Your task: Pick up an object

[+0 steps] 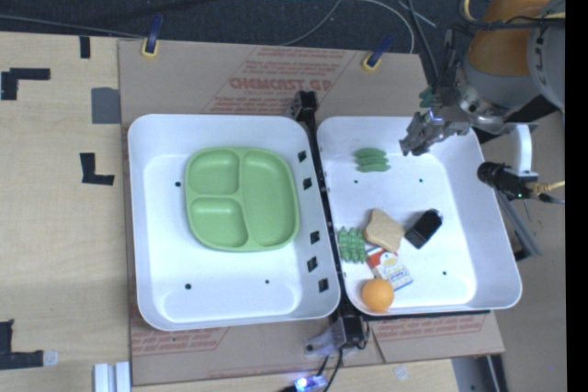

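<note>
- Camera view, layout: two white bins side by side. The left bin (156, 289) holds a green divided plate (243, 198). The right bin (478, 285) holds all the small items.
- Gripper (418, 140): hovers over the far part of the right bin, near its back wall, with nothing between its fingertips. I can't tell from this angle whether they are spread or closed.
- Nearest candidate: green pea pod (371, 161), lying flat on the bin floor just left of the gripper and slightly toward the camera, apart from it. It sits alone with open floor around it.
- Handling guess for the pod: light, probably plastic toy food, smooth, low profile. Pinch across the narrow width at mid-length. The fingers need to get right down to the floor or they'll skate over it.
- Other items cluster at the near end, well apart from the gripper: black block (423, 229), bread slice (384, 231) beside it, green leafy piece (351, 244) by the divider, small red and white carton (390, 269), orange (377, 295) at the near wall.
- Handling guesses for the cluster: the orange is round and likely to roll out of a pinch. The black block looks rigid with flat sides, so it is the easiest grab. Bread, carton and orange touch or overlap, so there is a risk of nudging neighbours.
- My call: pea pod is closest, black block is the safer grip.
</note>
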`<state>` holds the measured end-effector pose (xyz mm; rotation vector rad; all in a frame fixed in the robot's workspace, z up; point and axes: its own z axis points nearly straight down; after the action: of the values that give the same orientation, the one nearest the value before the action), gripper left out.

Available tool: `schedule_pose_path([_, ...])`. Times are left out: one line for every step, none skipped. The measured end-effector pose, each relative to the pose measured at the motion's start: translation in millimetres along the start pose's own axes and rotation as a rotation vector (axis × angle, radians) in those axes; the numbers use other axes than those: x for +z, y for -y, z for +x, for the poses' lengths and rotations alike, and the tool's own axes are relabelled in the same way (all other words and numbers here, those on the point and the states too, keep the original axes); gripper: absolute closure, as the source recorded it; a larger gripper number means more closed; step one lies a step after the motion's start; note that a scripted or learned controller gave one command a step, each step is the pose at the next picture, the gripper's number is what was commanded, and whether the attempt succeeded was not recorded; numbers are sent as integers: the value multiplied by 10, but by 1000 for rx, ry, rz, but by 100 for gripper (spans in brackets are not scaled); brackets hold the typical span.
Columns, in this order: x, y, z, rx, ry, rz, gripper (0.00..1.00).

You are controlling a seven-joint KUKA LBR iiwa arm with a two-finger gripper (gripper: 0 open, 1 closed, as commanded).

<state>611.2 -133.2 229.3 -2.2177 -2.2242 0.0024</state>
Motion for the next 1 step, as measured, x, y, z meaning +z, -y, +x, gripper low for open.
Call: schedule_pose_path([96, 1, 487, 0, 0, 0, 100])
